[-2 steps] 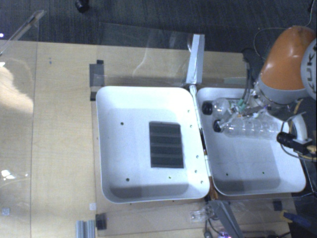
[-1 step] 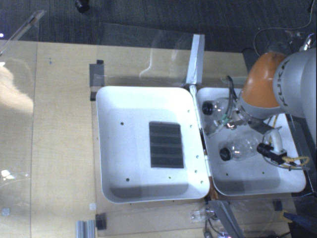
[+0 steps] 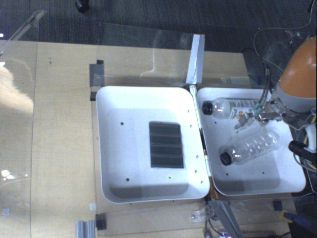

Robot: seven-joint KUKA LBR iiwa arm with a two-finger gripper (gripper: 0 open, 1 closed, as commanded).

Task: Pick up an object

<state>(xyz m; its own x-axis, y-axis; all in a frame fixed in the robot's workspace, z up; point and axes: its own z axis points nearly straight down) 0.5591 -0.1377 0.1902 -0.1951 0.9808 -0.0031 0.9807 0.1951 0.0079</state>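
Far to the left of the tool lies the pale wooden tabletop (image 3: 54, 133), and on it the left shallow white plastic bin (image 3: 114, 148), which holds a flat dark grey ribbed rectangular pad (image 3: 166, 144), well apart from the tool. The right shallow white plastic bin (image 3: 257, 182) holds two clear plastic bottles with black caps. The upper bottle (image 3: 229, 107) lies with its cap pointing left and its long axis running left to right, straight toward the tool (image 3: 258, 114), whose metal tip sits at or over the bottle's right end. The lower bottle (image 3: 250, 148) lies just below the tool, its axis tilted, cap down-left. I cannot tell whether the tool is open or closed, nor whether it touches the upper bottle. The upper bottle looks like the nearer target.
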